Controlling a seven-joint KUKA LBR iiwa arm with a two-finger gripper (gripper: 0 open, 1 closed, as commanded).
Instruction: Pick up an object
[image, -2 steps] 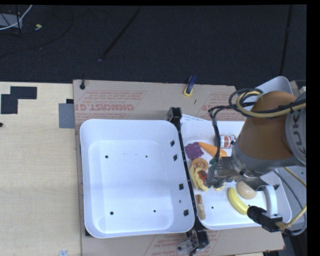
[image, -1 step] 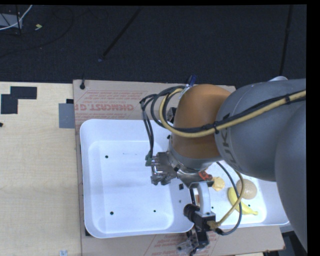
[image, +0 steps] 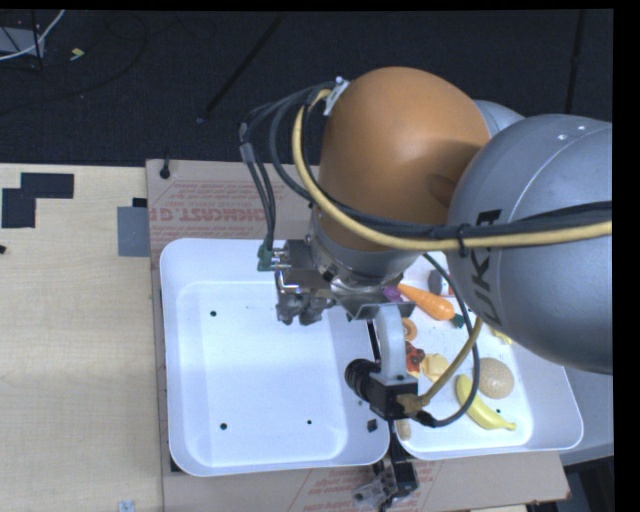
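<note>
The right bin (image: 556, 432) holds several small items: an orange carrot (image: 430, 303), a yellow banana (image: 486, 413), a beige round piece (image: 495, 379) and a small yellow piece (image: 437, 367) beside a red-brown one (image: 412, 356). The arm's orange band and grey wrist hang high over the divide between the bins and hide much of the right bin. The gripper (image: 390, 484) shows low in the camera view, past the bins' front edge, at the end of a black and white body (image: 386, 385). Nothing is seen held in it.
The left white bin (image: 200, 330) lies to the left of the arm on a cardboard sheet (image: 210, 205). Black and yellow cables (image: 300, 160) loop around the wrist. Light wooden bench top (image: 70, 330) stretches to the left.
</note>
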